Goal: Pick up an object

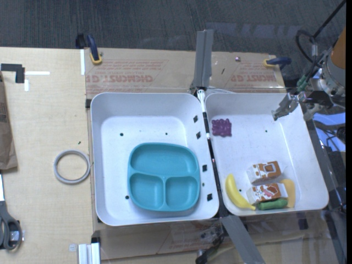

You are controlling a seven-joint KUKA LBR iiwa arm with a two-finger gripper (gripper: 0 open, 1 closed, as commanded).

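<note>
The right bin (258,142) holds a purple bunch of grapes (221,127) near its left wall. At its front lie a yellow banana (237,193), two small brown-and-white cartons (265,171) (268,192), a green vegetable (272,204) and a yellow-orange piece (290,191). My gripper (296,110) hangs over the bin's far right corner, open, with nothing between its fingers. It is well away from all the objects.
The left bin (110,147) holds a teal divided plate (164,176). A grey ring (72,166) and scissors (8,232) lie on the bench to the left. Cables (313,43) and the arm crowd the upper right. A metal post (203,59) stands behind the bins.
</note>
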